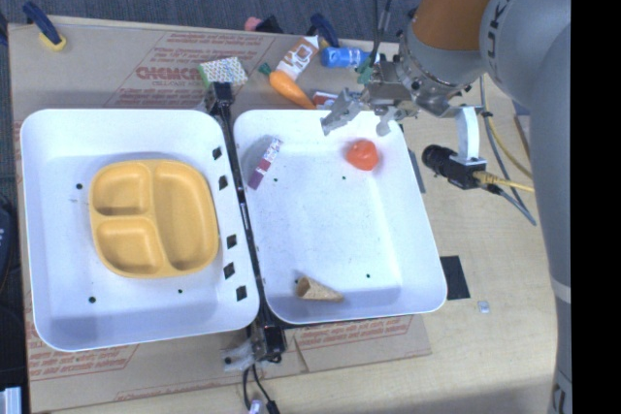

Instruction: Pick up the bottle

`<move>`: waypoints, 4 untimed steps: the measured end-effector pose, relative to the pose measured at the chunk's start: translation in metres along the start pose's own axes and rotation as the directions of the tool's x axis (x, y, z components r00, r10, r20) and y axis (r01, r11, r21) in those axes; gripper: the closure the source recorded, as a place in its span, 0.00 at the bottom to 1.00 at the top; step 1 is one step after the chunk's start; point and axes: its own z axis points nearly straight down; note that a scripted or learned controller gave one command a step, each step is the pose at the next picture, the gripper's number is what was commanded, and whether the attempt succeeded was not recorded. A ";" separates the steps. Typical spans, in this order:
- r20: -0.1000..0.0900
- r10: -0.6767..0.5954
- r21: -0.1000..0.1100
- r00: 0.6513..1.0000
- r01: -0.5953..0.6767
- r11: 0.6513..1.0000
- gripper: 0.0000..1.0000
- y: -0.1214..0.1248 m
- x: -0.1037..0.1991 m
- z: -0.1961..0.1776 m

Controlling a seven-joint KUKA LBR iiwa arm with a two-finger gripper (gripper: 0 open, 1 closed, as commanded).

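Two white bins sit side by side on the surface (485, 344), and I reach in from the right with my grey arm (529, 24) and its orange band.

From the camera above, my jaws (364, 114) hang over the far edge of the right bin (330, 238), spread apart with nothing between them. Just near and to the right of them, inside that bin, lies a small red-orange round thing (362, 154), apart from my fingertips. The bottle (264, 161), small with a white label and a dark purplish end, lies on its side in the far left corner of the same bin, close against the wall shared with the left bin (49, 238), well to the left of my jaws. A tan wedge (317, 289) rests at the near edge of the right bin.

A yellow divided tray (153, 216) lies in the left bin.

Beyond the bins, on the cardboard (155, 63), I see an orange carrot (290, 89), a white and orange tube (297, 57), a blue can (342, 57) and a small patterned packet (222, 71). A blue clamp (44, 24) grips the far left corner.
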 end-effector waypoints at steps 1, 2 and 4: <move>-0.001 0.344 0.003 0.939 -0.344 0.939 0.00 -0.006 0.016 0.107; 0.000 0.340 0.006 0.941 -0.340 0.941 1.00 -0.006 0.016 0.097; -0.001 0.181 0.001 0.983 -0.181 0.983 1.00 -0.138 0.071 0.072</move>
